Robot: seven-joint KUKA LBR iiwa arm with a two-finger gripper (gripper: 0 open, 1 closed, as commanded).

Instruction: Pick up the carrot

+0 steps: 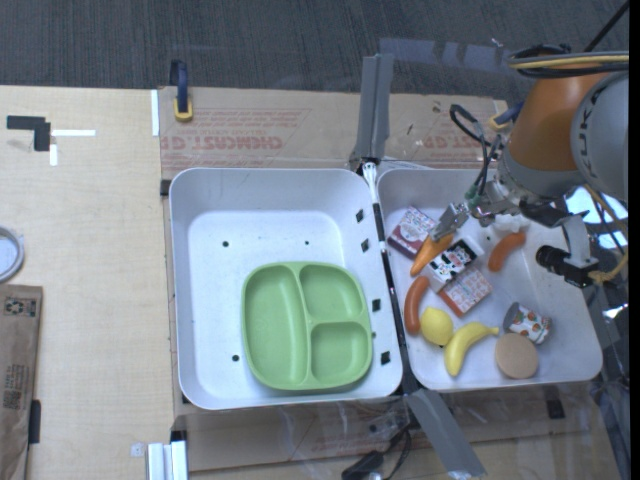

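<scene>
The carrot is a short orange tapered piece lying slantwise in the upper left part of the right bin, between a red-and-white box and a small black-and-white card. My gripper hangs from the grey arm with the orange band. It sits low over the bin, right at the carrot's upper right end. The carrot rests on the bin floor. The wrist hides how the gripper meets the carrot.
The right bin also holds an orange sausage shape, a red sausage, a lemon, a banana, a small can, a tan round disc and a pink packet. A green divided plate lies in the left bin.
</scene>
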